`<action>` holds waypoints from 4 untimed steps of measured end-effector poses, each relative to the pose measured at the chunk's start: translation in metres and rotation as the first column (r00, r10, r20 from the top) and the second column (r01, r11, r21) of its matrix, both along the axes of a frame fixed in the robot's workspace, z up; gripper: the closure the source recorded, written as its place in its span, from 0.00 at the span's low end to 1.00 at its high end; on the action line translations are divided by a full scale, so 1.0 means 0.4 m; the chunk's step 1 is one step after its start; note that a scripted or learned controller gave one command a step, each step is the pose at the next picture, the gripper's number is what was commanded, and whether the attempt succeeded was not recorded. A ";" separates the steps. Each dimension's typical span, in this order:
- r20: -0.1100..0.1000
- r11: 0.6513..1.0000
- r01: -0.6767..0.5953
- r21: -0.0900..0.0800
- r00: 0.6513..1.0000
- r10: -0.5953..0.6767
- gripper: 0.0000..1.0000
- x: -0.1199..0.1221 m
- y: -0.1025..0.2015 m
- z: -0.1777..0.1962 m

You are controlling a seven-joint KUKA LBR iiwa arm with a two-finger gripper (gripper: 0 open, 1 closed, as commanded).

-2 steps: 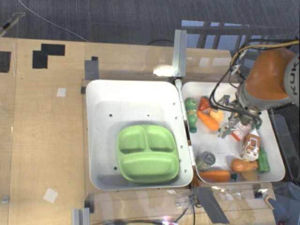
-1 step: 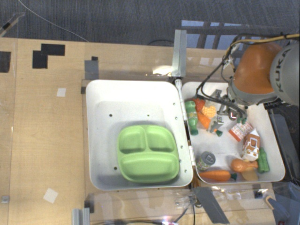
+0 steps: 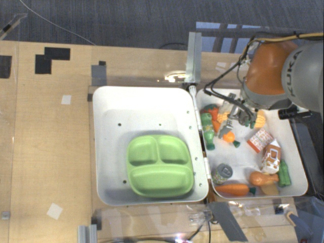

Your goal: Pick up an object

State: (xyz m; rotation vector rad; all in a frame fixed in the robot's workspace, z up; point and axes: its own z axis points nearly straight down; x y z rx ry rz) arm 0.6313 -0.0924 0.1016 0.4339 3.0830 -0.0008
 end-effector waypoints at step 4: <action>0.010 0.999 -0.052 0.000 0.999 0.052 1.00 0.079 0.009 0.426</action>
